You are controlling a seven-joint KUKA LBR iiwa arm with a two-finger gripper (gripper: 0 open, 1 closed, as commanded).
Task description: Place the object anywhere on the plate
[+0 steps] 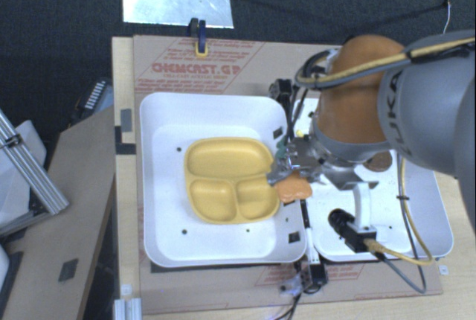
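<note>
A yellow plate (pixel 225 178) with three compartments lies in the middle of the left white bin (pixel 167 237). A small orange object (pixel 296 190) hangs at the plate's right edge, over the rim between the two bins. My gripper (pixel 281 174) sits just above and to the left of the object, with its metal fingertips closed on the object's upper left side. The arm's large orange-banded wrist hides most of the gripper body.
The right white bin (pixel 428 233) lies under the arm. A brown thing (pixel 380 160) peeks out in it beside the wrist. A yellow clamp (pixel 200 39) stands on the cardboard behind the left bin. Bare bin floor surrounds the plate.
</note>
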